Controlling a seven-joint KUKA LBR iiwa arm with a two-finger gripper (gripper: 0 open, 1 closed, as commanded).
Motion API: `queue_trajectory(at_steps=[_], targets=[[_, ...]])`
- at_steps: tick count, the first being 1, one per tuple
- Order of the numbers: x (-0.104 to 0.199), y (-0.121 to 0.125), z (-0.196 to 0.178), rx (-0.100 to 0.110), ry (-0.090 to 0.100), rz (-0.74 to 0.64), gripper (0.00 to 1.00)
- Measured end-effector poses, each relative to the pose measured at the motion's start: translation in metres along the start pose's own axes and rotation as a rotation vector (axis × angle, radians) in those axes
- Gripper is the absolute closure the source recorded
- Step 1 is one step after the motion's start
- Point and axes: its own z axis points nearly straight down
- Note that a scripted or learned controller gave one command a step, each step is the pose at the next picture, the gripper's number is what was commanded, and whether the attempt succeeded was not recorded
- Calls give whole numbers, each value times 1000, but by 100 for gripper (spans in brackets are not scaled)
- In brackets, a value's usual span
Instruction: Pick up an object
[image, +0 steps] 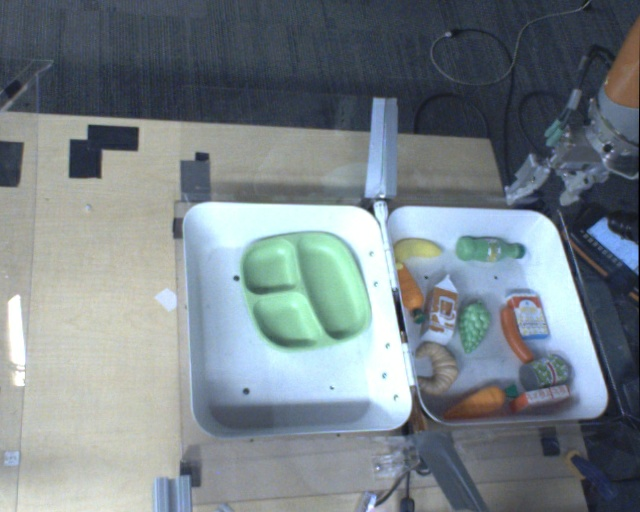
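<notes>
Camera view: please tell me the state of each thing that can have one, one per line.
Gripper: above the right bin's far corner, holding nothing.
Green plate: right side up in the left bin.
Green bottle: lying on its side.
Right bin: holds the toy foods.

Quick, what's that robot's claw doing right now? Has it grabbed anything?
Gripper: open and holding nothing, hovering above the top right corner of the right bin, clear of the toy food inside.
</notes>
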Motion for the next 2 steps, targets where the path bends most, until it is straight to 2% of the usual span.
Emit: queue_trajectory(at_steps=[1, 2], targets=[[1, 2, -13, -7, -2, -7, 100], [8, -31, -111, -3, -1, 101, 100]])
